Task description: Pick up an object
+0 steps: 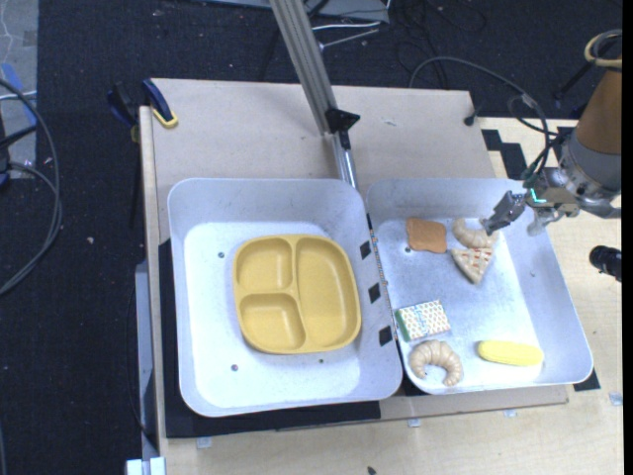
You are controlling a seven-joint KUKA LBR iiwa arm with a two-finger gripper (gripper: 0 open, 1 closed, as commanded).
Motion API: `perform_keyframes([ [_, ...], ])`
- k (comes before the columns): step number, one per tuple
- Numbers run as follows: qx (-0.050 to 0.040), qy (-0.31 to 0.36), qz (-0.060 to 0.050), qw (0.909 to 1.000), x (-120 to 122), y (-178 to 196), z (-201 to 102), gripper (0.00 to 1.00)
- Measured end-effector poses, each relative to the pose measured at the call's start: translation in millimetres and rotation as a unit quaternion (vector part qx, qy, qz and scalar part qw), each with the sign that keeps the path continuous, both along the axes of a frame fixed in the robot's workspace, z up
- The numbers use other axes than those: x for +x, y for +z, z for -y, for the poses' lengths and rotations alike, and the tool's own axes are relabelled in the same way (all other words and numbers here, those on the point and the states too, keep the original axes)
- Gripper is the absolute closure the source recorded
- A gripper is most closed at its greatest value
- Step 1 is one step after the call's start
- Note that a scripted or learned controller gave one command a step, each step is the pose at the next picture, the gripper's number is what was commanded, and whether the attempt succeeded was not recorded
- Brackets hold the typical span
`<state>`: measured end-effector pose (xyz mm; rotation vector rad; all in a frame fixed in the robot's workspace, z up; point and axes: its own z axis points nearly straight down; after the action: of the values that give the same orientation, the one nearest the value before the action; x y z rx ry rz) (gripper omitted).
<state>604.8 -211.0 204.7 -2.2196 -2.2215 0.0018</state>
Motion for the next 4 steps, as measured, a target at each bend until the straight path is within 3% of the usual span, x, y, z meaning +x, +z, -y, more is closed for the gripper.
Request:
perform_keyframes([
  [1, -0.0003, 0.0, 0.001, 1.0, 0.7, 1.2, 0.0, 0.0],
  [3, 0.0007, -0.001, -0.002, 1.0, -17.3, -107.7, -1.4, 0.0],
  [4, -0.0006, 0.0, 0.001, 1.0, -16.4, -111.6, -1.7, 0.0],
])
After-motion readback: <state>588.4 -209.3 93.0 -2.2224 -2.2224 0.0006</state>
